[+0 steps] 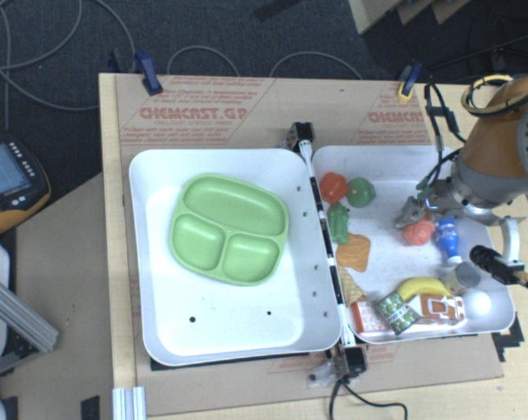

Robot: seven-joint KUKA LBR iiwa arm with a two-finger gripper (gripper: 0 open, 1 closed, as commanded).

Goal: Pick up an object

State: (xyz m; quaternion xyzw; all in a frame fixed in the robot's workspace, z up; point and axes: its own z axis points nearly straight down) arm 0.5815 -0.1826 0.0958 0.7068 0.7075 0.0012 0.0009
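Nearest the camera, along the front wall of the right bin [500, 322], lie a small carton [439, 309], a green-wrapped packet [395, 311], a yellow banana [421, 287] and a white ball [479, 304], packed close together. Just behind them sit a blue bottle [446, 240] and an orange chip-shaped piece [355, 252].

The gripper [415, 217] hangs directly over a small red-orange object [416, 233], which lies just below and touching its tips, so the move looks like a short straight drop rather than a sideways shift. The object is roundish, with no clear long axis. Whether the claw is spread or closed I cannot tell; the object does not look lifted off the bin floor.

Farther back in this bin are a green leafy piece [339, 224], a red tomato [334, 186] and a green ball [361, 192], well apart from the gripper.

The left bin [150, 234] holds a green divided plate [228, 228], its three compartments bare.
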